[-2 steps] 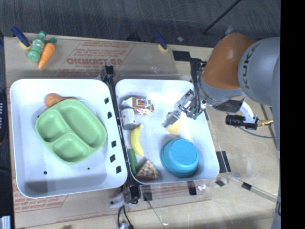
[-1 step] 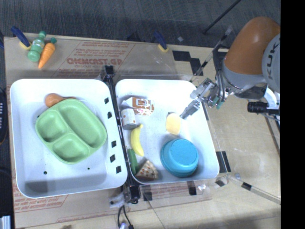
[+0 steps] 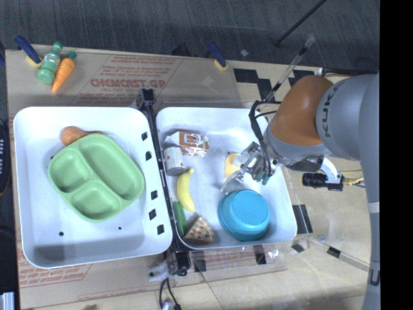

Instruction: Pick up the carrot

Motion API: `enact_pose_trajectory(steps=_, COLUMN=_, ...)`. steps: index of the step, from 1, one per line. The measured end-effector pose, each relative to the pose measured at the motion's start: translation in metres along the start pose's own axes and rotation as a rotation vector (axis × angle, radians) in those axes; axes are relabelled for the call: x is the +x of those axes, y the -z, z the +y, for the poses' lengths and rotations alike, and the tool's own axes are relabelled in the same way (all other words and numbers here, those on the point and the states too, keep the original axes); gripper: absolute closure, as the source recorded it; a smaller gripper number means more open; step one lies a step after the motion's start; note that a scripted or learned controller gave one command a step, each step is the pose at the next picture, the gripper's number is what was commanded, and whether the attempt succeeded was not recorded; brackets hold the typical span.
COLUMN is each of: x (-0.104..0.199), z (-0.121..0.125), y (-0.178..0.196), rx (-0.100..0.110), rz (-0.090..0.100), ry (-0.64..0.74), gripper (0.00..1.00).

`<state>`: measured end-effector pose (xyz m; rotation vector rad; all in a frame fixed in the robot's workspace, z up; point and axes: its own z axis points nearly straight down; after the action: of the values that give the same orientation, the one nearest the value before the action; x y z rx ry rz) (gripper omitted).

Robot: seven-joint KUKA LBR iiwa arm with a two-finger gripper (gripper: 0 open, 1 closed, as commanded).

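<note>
The carrot (image 3: 63, 74) lies on the desk (image 3: 129, 82) outside the bins, beside a green bottle (image 3: 48, 64) at the far left corner. The hand (image 3: 248, 173) sits in the right bin (image 3: 213, 118) above a blue bowl (image 3: 244, 214); whether it is released or clenched, I cannot tell.

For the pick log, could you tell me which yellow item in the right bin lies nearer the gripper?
The small yellow piece beside the gripper; the banana lies farther left, near the divider.

Two bins (image 3: 26, 192), one tray (image 3: 97, 176), one banana (image 3: 185, 191).
</note>
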<state>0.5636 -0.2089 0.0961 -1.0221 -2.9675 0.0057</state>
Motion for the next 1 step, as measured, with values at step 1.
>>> enact_pose_trajectory(steps=1, x=-0.0444, z=0.0335, y=-0.0011, rx=-0.004, rz=-0.004, ry=-0.429, gripper=0.0)
